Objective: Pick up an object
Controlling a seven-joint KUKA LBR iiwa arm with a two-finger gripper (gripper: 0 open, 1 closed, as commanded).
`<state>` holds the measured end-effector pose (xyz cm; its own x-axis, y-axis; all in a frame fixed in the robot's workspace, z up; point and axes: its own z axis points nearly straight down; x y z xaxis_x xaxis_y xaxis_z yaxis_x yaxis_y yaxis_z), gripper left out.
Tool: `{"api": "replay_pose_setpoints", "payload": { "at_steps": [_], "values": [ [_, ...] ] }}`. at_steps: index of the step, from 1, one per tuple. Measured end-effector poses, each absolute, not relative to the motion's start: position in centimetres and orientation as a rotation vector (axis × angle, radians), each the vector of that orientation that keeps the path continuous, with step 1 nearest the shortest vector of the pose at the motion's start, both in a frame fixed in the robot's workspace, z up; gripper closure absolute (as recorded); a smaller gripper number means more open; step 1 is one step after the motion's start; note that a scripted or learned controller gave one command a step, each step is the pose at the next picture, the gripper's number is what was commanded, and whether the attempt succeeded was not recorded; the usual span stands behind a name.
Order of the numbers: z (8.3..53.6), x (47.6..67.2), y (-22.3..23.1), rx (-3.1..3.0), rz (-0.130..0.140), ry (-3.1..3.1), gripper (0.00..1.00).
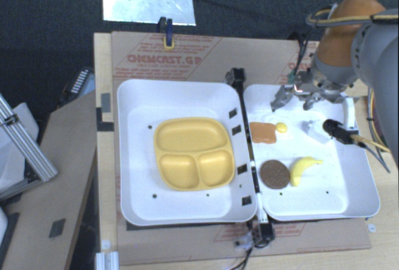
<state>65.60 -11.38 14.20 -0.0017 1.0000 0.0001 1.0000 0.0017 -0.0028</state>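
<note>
Gripper [294, 95] sits over the back edge of the right bin [355, 200], and from this angle the jaws look spread apart with nothing between them. Candidates for the pick are all in that same bin: an orange-brown block [262, 132] with a small yellow ball [281, 128] touching its right end, a dark brown round cookie-looking thing [274, 174], and a banana [303, 168] just beside the cookie. The block and ball are nearest, lying toward the camera and slightly left of the jaws, so my guess is that's the easiest target. The block's long axis runs roughly left-right across the bin; the banana tilts up to the right. There's also a pale whitish thing [315, 131] near the arm that I can't really identify, it blends into the bin floor. A black part with cables [340, 131] hangs off the arm over the bin's right side and hides some of it. The left bin [134, 138] just has a yellow divided tray [190, 153] in it, well apart from the jaws.
</note>
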Motion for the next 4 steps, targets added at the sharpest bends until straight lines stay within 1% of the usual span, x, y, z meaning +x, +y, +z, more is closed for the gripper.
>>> {"api": "replay_pose_setpoints", "payload": {
  "at_steps": [1, 2, 3, 4],
  "values": [
    [9.0, 65.6, -11.3, -2.218, 0.003, -2.222, 0.0],
    [10.5, 65.8, -11.4, -2.222, -0.004, -2.227, 1.0],
    [14.9, 65.6, -11.3, -2.221, -0.005, -2.227, 1.0],
    [21.1, 65.9, -10.5, -2.22, -0.008, -2.233, 1.0]
  ]
}}
